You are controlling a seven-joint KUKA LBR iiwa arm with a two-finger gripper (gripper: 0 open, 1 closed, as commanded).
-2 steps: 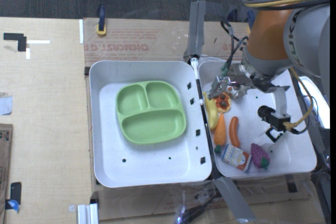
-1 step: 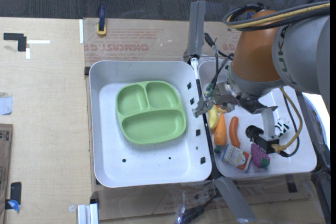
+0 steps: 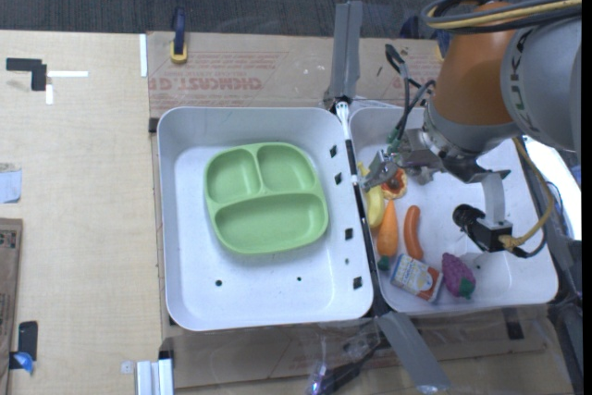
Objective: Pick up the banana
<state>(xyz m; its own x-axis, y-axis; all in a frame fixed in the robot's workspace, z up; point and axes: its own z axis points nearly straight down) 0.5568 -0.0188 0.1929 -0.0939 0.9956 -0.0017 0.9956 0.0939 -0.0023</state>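
The banana [image 3: 375,207] is yellow and lies along the left wall of the right bin [image 3: 518,287], next to an orange carrot [image 3: 388,233]. My gripper [image 3: 383,171] hangs just above the banana's upper end, low over the bin's left side, and partly hides a small red-orange item [image 3: 397,186]. The grey arm with its orange band [image 3: 472,74] reaches in from the right and covers the back of that bin.
A red chili-like piece [image 3: 413,231], a small printed carton [image 3: 413,276] and a purple item [image 3: 459,276] lie in the right bin's front half. The left bin [image 3: 185,227] holds a green divided plate [image 3: 266,197]. A black fitting [image 3: 476,227] sits below the arm.
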